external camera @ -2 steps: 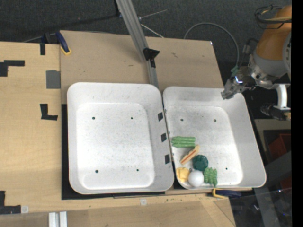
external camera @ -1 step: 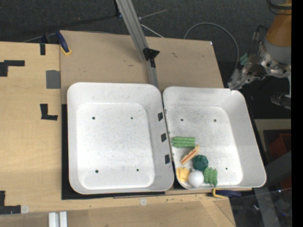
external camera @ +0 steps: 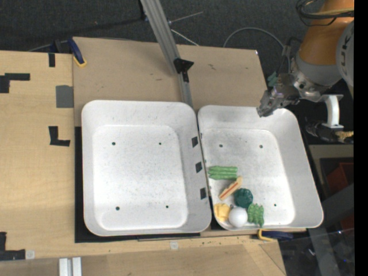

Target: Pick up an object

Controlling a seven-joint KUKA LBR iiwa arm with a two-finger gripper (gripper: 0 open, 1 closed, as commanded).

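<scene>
We see two white bins side by side on the bench (external camera: 144, 56). The left bin (external camera: 138, 111) and the right bin (external camera: 287, 171) touch along their inner sides.

All the things sit in a small heap in the right bin, near its front edge and close to its front left corner. A long green thing (external camera: 222, 172) lies flat at the back of the heap. Just in front of it lies an orange stick (external camera: 230, 188), tilted. Next to the stick is a dark green ball (external camera: 243, 198). In front of that sits a white ball (external camera: 237, 216), right by the front edge. A yellow thing (external camera: 221, 211) touches the white ball on its left. A light green bumpy thing (external camera: 255, 214) sits on its right. They are packed close, so we cannot tell just which ones touch.

The arm (external camera: 322, 45) comes in from the right. It is grey with an orange part on top. The gripper (external camera: 265, 109) hangs over the back edge of the right bin, near the back right corner. It is well apart from the heap. It is dark and small, so we cannot tell how its jaws stand. We see nothing in it.

A grey pole (external camera: 164, 30) leans over the back of the bench.
</scene>
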